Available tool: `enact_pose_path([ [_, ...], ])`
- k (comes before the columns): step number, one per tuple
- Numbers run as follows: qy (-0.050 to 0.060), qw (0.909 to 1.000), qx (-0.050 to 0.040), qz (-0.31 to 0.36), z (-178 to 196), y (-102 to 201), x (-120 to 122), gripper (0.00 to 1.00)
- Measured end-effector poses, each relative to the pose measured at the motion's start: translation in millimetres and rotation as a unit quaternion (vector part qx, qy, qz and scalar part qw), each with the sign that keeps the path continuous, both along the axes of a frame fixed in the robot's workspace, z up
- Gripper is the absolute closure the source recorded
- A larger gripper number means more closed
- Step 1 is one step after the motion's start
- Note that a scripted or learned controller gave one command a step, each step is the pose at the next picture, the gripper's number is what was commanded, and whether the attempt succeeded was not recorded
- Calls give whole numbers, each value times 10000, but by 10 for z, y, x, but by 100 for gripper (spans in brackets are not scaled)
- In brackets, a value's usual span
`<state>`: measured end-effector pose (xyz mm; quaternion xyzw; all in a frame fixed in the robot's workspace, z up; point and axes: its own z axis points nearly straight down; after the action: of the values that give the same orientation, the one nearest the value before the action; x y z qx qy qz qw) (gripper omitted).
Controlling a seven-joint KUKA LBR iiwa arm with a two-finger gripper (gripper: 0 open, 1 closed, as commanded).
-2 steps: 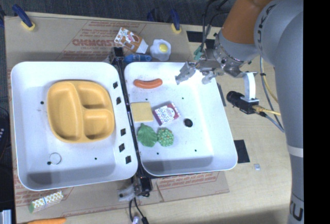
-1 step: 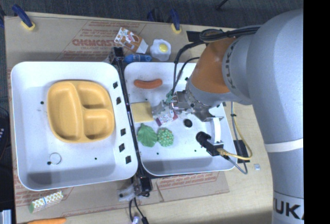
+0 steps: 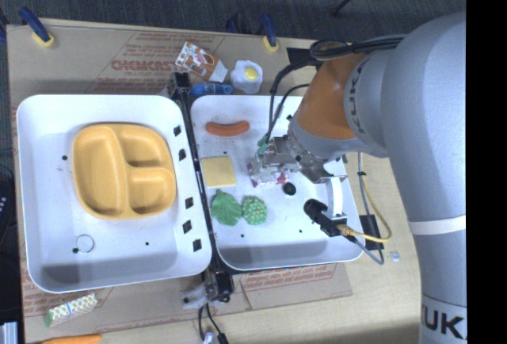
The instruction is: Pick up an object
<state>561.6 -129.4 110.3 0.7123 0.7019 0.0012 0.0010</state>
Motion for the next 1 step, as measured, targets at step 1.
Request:
enact_pose_path([
  [1,-1,10000,-1,1,0,0,0,0],
])
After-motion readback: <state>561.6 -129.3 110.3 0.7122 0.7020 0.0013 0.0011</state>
